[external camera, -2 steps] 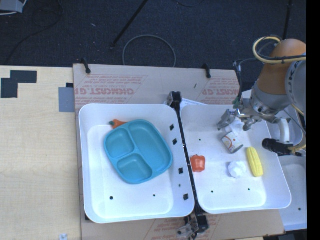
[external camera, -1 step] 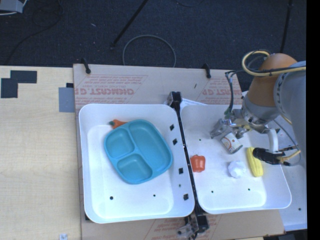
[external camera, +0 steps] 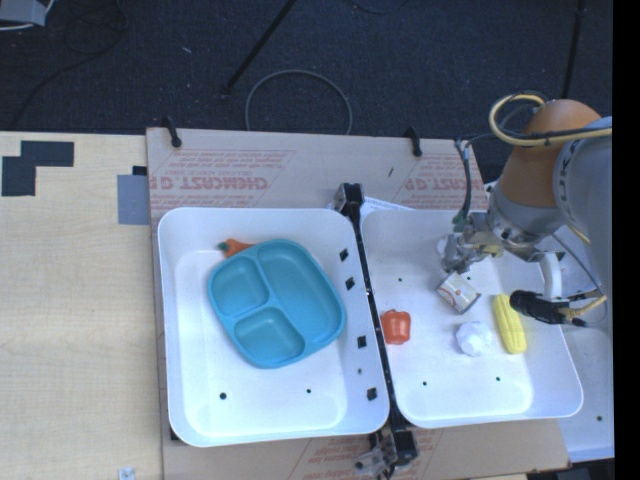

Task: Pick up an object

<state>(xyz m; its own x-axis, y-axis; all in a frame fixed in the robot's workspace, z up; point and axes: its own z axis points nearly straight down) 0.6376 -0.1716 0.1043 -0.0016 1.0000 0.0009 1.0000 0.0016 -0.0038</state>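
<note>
Beside gripper (external camera: 462, 255), small boxy carton (external camera: 458, 292) (perhaps cardboard), yellow corn (external camera: 509, 324)

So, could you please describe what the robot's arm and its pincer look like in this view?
The arm is grey with a rounded orange band above the wrist. A yellowish cable loop arches over the orange part, and a thin dark cable runs down beside it. The pincer is a small metallic grey assembly at the arm's end; its finer details are too small to tell.
</note>
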